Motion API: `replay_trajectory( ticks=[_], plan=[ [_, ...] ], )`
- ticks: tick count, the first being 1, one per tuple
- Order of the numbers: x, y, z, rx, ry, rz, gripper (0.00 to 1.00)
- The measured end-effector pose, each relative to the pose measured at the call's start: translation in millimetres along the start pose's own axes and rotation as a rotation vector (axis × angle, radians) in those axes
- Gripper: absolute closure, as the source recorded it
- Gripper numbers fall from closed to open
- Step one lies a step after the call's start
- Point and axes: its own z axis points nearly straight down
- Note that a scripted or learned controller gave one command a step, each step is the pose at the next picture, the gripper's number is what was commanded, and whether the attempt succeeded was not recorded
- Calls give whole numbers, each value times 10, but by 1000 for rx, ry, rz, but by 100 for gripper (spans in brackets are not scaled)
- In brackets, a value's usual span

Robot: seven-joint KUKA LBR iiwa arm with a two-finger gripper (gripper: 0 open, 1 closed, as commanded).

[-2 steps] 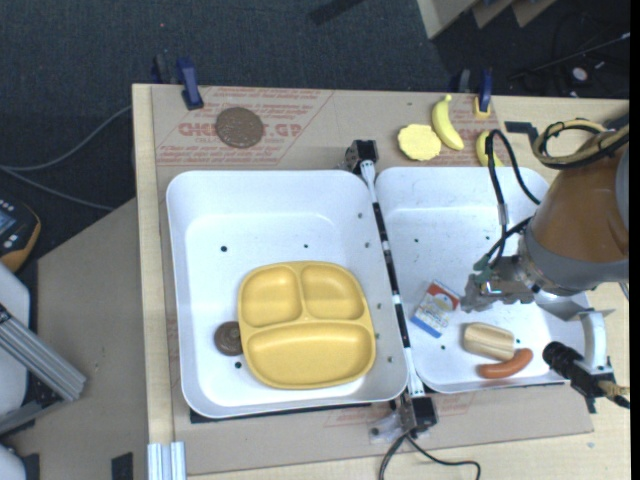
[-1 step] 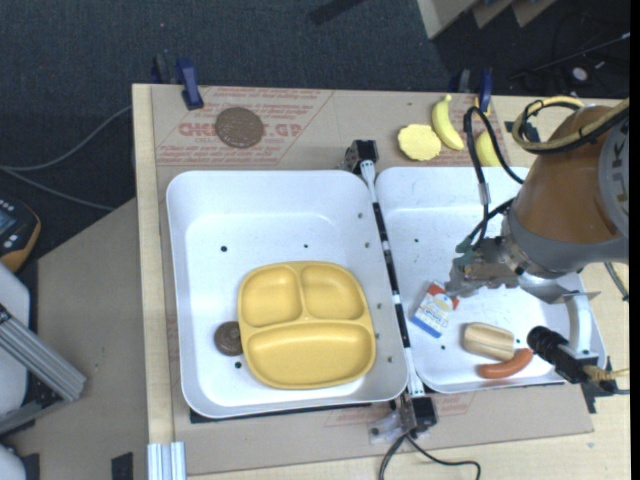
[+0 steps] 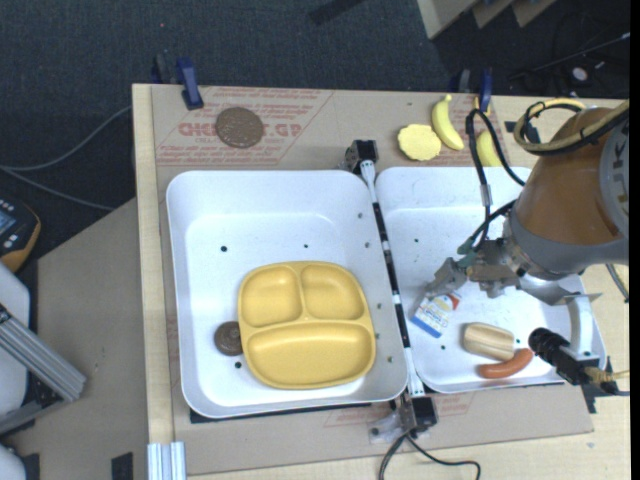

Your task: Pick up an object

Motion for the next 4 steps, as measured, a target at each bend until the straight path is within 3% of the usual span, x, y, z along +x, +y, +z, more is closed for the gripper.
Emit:
replay_trajectory(
  ticks=[1,2,3,4],
  plan=[
    [-400,-46,1009,1,6,5,0],
    [-678,838,966,-11,-2,-3,0],
    [-717,949,999,-2,-1,-1,0],
    [-626,368,1005,8,3,2,0]
  ],
)
